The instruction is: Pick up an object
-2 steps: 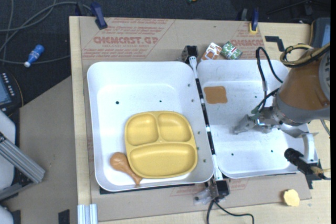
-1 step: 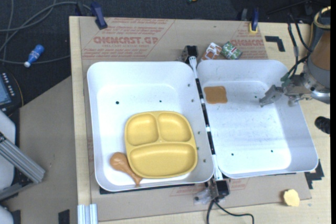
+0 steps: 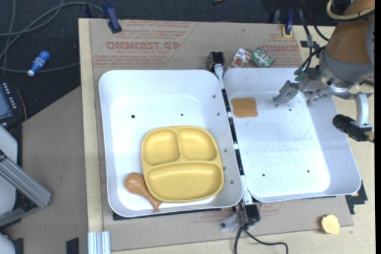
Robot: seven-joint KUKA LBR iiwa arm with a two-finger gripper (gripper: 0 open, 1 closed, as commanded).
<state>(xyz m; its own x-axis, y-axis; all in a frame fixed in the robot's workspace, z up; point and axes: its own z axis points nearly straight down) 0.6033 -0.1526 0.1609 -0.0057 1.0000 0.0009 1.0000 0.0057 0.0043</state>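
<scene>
Brown square pad [image 3: 244,107] — flat, thin — right bin [image 3: 297,181].

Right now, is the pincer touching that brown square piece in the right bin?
Apart. The camera view shows the pincer up and to the right of the brown square piece, with a strip of bare white bin floor between them.

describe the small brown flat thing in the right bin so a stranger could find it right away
Start at the right bin, the one the arm reaches over. Near its upper left corner, beside the divider, lies a flat tan-brown square. It is the sole item on that bin's floor, left of the gripper; the yellow tray sits in the other bin.
</scene>
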